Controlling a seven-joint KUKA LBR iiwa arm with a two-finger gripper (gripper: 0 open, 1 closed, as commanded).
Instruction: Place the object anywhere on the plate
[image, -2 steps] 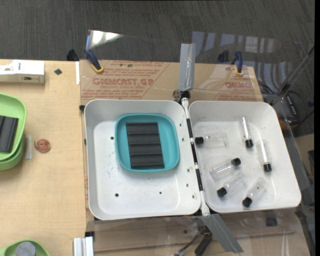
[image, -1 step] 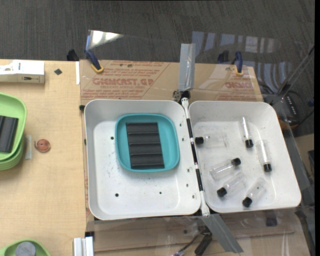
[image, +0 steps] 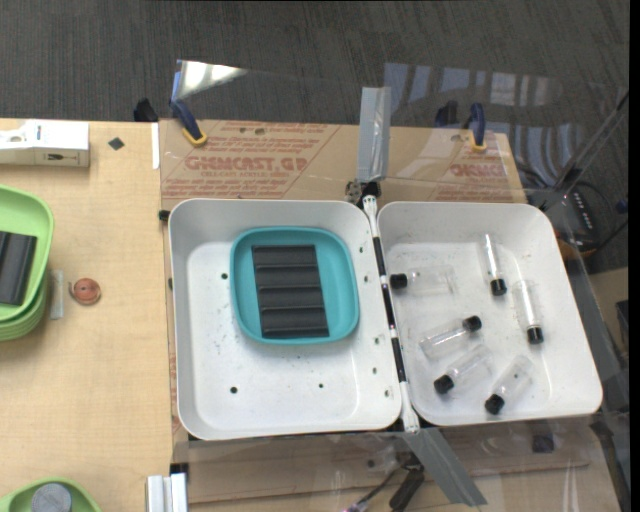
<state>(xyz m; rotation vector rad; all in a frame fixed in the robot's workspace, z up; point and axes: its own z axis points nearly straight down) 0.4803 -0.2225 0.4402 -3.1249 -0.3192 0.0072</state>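
A teal plate (image: 295, 286) carrying a ribbed dark insert (image: 291, 291) is sitting in the left bin (image: 200, 390). Right of the plate, in the neighbouring right bin (image: 560, 395), six clear black-capped vials (image: 452, 335) are lying scattered, their transparent bodies hard to make out against the white floor. Far left of the plate, a green tray (image: 22, 270) is being cut off by the frame edge. The gripper's state: cannot tell.

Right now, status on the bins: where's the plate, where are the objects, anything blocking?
Teal plate in left bin, carrying a black ribbed insert. Six clear black-capped vials loose in right bin, none on plate. Nothing over the plate.
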